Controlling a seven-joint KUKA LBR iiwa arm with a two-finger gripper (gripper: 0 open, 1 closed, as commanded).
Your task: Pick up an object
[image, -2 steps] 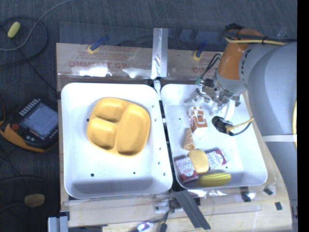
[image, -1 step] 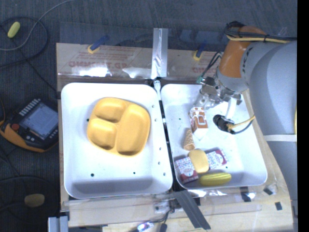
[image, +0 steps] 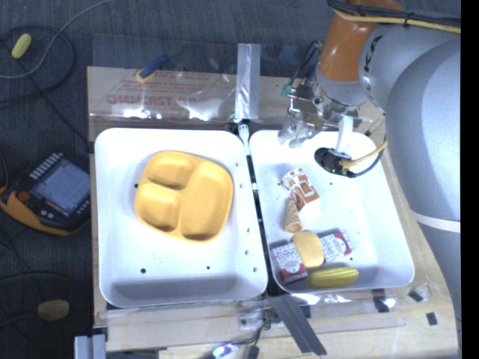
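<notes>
My pincer (image: 298, 134), spread and holding nothing, hovers over the right white bin's (image: 389, 223) far-left corner, needing descent toward the orange-and-white packet (image: 300, 188).

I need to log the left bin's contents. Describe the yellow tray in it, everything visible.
The yellow tray is a rounded, glossy piece that looks like moulded plastic, with three raised sections: two smaller ones on its left and one larger on its right. It seems to lie upside down, bulges upward, though that is uncertain. It rests flat on the floor of the left bin, slightly above centre, turned a little askew. Nothing else touches it, and it stands apart from the bin's walls.
</notes>
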